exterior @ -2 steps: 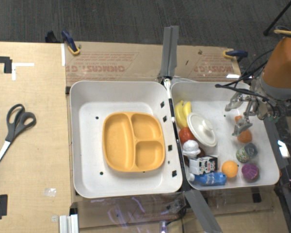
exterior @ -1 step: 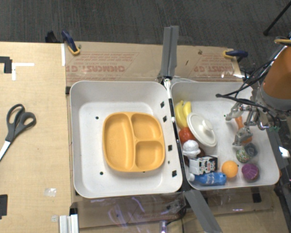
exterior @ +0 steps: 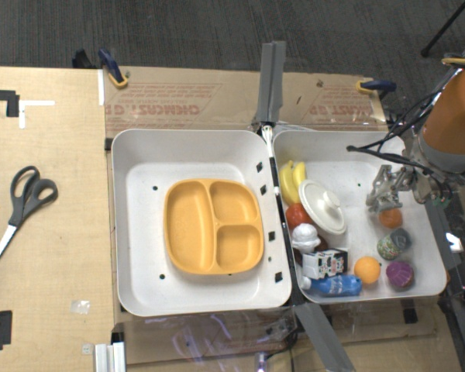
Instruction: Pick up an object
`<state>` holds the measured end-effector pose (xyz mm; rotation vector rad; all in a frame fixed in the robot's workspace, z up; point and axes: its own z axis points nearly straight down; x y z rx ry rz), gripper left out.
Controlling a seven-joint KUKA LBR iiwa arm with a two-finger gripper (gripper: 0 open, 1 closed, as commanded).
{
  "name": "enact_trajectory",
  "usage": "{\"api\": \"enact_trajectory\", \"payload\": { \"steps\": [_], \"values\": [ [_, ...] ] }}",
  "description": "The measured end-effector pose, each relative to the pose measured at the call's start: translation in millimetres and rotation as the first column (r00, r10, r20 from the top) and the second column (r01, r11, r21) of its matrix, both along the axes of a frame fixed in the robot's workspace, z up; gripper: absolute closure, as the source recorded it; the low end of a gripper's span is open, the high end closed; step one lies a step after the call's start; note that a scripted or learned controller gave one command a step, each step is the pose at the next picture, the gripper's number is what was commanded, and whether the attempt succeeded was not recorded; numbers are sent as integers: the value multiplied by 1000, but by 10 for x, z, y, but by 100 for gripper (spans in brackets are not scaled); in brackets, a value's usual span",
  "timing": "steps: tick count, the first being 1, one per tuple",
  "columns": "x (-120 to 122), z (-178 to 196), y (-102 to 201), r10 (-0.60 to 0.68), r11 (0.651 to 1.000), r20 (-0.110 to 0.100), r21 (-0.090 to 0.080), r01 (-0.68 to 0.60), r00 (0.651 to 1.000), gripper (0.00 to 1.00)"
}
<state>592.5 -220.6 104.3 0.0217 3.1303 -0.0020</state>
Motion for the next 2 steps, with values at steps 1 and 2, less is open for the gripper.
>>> {"api": "enact_trajectory", "payload": {
  "steps": [1,2],
  "values": [
    [356,-100,187,-275,961,-4,2,275,961,100],
    [356,-100,186,-275,961,-4,2,275,961,0]
  ]
}}
